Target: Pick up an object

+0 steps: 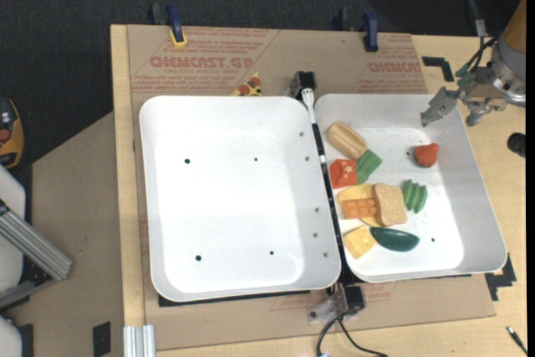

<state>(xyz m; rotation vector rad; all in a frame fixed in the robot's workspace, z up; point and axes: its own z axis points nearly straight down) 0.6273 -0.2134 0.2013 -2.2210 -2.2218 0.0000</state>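
The left bin point(226, 196) lies with its white floor bare but for a few small dark dots. Where it meets the right bin point(468, 205), a dark seam runs between the two rims. Just right of that seam, near the upper part of the right bin, lies a tan bread roll point(345, 138), tilted. Below it sits a red block point(343, 173), touching a green leafy piece point(368, 165) on its right side. Lower still is an orange waffle-like square point(358, 203), pressed against a tan slice of bread point(390, 204). Under these lies a yellow wedge point(359, 242) — beside it a dark green oval vegetable point(394, 240). Right of the bread slice is a small green ridged piece point(415, 196). Apart from the cluster, nearer the far right rim, sits a small red strawberry-like fruit point(425, 155). Above and right of it, over the bin's upper right corner, hangs the gripper point(458, 113) — fingers spread apart, nothing between them.
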